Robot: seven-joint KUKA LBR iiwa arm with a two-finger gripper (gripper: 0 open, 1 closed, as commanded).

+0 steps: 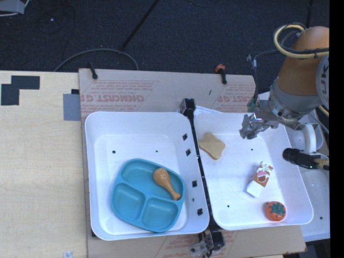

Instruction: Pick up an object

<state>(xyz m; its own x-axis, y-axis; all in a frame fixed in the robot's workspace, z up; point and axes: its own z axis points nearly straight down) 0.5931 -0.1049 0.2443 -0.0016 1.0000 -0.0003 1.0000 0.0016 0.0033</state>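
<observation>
Three toys lie before us in the right bin (301, 198): tan bread (212, 145), a small carton (259, 179), a tomato (274, 211). The gripper (249, 127) hangs above the bin's far edge, its fingers' state unclear.

Grey arm (293, 98) w/ orange band – yellow cable loop (287, 36), dark metal claw (248, 129).
</observation>
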